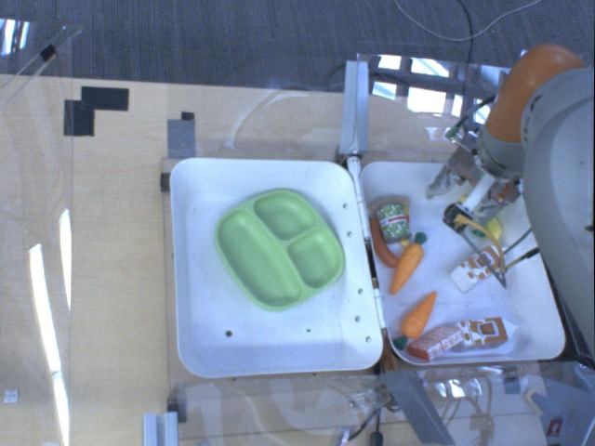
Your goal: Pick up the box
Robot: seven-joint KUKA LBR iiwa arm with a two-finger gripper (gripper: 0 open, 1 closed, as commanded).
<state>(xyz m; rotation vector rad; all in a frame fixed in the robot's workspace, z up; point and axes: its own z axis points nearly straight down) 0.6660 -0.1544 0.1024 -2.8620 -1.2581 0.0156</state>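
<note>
Since the right bin carries all the loose items, the listing runs from its near edge outward. Long box, red-brown and white, lies flat at 6 o'clock of that bin, along the near wall, slightly tilted. Orange carrot sits at 7 o'clock, its lower end just beside the long box's left end; contact cannot be told. Small box, white with brown print, lies near the bin's centre, a little toward 4 o'clock, clear of the long box. Second carrot is at 9 o'clock, green top pointing to 1 o'clock, close to the divider wall. Can with a green label stands at 10 o'clock, and a red piece lies against its 8 o'clock side, type unclear. Gripper hangs over the far part of the bin at 12 o'clock, with the small box at its 5 o'clock, apart from it and not grasped. Whether the gripper is released or clenched cannot be told. The grey arm with its orange band enters from 2 o'clock. Left bin holds a green divided plate near its centre, three compartments up.
</note>
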